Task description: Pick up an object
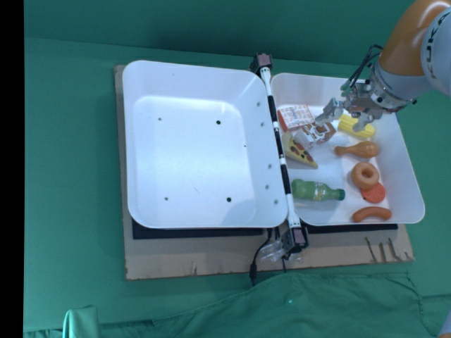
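The right bin (409,189) holds several toy foods. At its back lie a yellow corn cob (356,127), a red and white carton (295,115) and a brown snack box (318,133). In front of them are a pizza slice (299,153), a drumstick (357,148), a donut (365,174), a red disc (374,193), a sausage (371,214) and a green bottle (317,191). My gripper (347,117) hovers over the back of this bin, open. Its fingers straddle the corn's left end, and nothing is between them.
The left bin (141,83) sits beside the right one, with a black and white bar (276,136) along their shared edge. Both rest on a cardboard sheet (211,263) over green cloth. The arm comes in from the upper right.
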Motion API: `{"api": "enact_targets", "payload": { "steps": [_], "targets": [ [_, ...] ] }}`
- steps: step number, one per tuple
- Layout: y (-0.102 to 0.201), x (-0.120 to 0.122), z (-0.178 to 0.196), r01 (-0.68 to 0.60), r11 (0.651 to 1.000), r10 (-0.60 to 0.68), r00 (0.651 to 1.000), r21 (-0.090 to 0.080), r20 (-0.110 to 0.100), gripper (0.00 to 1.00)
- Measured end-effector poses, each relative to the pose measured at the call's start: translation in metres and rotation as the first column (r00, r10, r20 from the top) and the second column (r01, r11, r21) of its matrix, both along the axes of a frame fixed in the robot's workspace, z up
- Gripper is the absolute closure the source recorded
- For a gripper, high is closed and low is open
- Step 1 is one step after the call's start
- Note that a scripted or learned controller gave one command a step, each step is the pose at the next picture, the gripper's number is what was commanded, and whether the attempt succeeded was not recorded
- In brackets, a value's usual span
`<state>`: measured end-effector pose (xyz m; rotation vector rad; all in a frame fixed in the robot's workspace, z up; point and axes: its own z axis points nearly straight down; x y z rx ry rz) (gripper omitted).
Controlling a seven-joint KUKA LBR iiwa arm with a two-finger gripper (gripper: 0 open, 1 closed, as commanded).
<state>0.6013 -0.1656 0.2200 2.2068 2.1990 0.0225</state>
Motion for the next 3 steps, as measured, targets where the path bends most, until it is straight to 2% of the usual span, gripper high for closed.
{"api": "enact_targets", "payload": {
  "steps": [1, 2, 3],
  "targets": [
    [-0.001, 0.001, 0.013, 0.003, 1.0, -0.003, 1.0, -0.001, 0.007, 1.0],
    [0.006, 0.002, 0.076, -0.002, 1.0, 0.002, 1.0, 0.004, -0.017, 1.0],
    [0.011, 0.008, 0.139, -0.002, 1.0, 0.002, 1.0, 0.004, -0.017, 1.0]
  ]
}}
